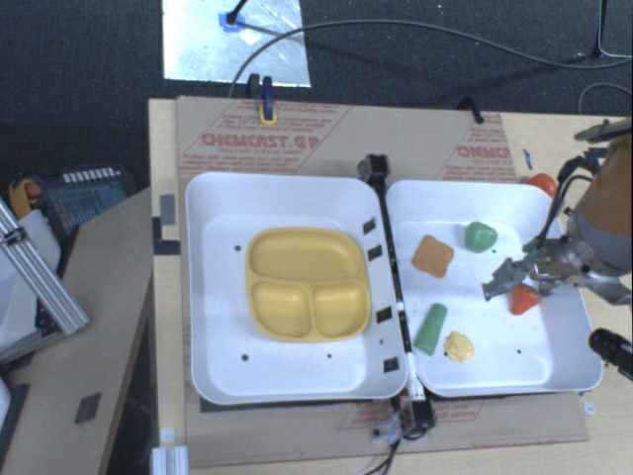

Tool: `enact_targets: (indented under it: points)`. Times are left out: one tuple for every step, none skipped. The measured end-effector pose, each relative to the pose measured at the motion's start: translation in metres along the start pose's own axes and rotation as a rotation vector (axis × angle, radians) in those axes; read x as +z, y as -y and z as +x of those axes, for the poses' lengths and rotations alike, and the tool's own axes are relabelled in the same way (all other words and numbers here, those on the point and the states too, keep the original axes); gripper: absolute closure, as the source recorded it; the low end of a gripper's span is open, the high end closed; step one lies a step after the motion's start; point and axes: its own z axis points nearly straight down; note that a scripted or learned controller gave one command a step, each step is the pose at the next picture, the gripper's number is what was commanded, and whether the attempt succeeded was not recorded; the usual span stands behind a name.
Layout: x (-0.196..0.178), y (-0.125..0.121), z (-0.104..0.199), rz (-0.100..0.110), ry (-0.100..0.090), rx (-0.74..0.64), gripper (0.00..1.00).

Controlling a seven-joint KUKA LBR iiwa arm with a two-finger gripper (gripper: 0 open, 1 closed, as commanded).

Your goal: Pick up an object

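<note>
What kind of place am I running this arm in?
Probably a robotics lab bench set up for picking trials: two white bins clamped on a board, toy items like the yellow divided tray, and loose cables.

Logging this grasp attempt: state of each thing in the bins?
yellow tray: upright in left bin, compartments bare
orange piece: loose, right bin
round green piece: loose, right bin
long green piece: lying flat near the divider
yellow piece: loose, right bin
red piece: just under the pincer, grasp not confirmed
</note>
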Motion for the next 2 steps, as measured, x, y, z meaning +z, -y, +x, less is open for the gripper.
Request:
enact_targets:
  points:
    - [-0.005, -0.002, 0.0, -0.01, 0.002, -0.003, 0.0]
    - [0.058, -0.002, -0.002, -0.005, 0.001, 0.0, 0.0]
